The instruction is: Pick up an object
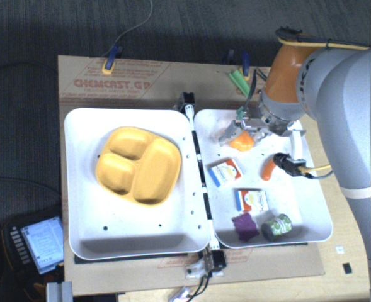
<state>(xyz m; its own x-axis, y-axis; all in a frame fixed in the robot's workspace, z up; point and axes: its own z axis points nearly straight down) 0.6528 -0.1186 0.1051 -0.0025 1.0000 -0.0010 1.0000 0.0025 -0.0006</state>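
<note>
Looking down at the surface, I see my end effector [245,131] low in the right bin [311,231], at its far end, directly over an orange object [242,143]. Whether it is open or closed I cannot tell. I judge the pick as not finished: the orange object seems to rest on the bin floor. This bin also contains two small boxes [225,171] [251,200], a red-orange piece [268,168], a purple item [244,226] and a green can [277,226]. The left bin [84,231] contains one big yellow object [138,164].

Cardboard sheet [141,80]; blue clamp [111,59]; tablet [41,243]
</note>
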